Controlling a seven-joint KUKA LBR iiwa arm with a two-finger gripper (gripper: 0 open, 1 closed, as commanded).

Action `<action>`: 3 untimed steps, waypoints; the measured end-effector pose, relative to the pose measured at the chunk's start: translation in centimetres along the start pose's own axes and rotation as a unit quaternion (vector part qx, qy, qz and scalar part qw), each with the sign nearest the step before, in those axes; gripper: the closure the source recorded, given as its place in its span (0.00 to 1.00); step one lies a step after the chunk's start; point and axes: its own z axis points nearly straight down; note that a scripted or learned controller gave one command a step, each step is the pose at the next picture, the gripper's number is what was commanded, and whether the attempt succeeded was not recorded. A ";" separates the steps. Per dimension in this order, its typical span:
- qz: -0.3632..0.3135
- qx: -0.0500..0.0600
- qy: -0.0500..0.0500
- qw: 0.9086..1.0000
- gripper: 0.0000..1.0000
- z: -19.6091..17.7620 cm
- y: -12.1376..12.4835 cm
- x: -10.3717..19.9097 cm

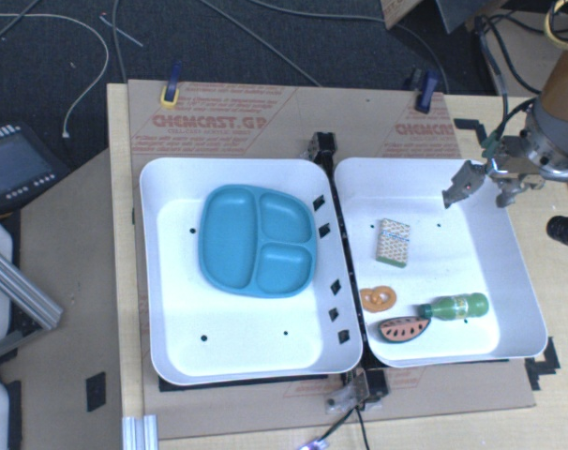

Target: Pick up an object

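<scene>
Nearest, right bin (pixel 509 251):
Watermelon slice (pixel 403 328): near edge, toy, beside the bottle's cap end.
Green bottle (pixel 455 307): lying on its side, just right of the slice.
Pretzel (pixel 379 298): left of the bottle, near the divider.
Patterned packet (pixel 393 243): mid-bin, well apart from the gripper, to its near left.
Left bin (pixel 171 345): blue divided plate (pixel 257 240) at centre.
Gripper (pixel 481 187): far right corner, above the bin, fingers spread, grasping nothing.
</scene>
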 end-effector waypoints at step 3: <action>0.001 0.002 0.001 1.000 0.00 16.4 -0.9 1.3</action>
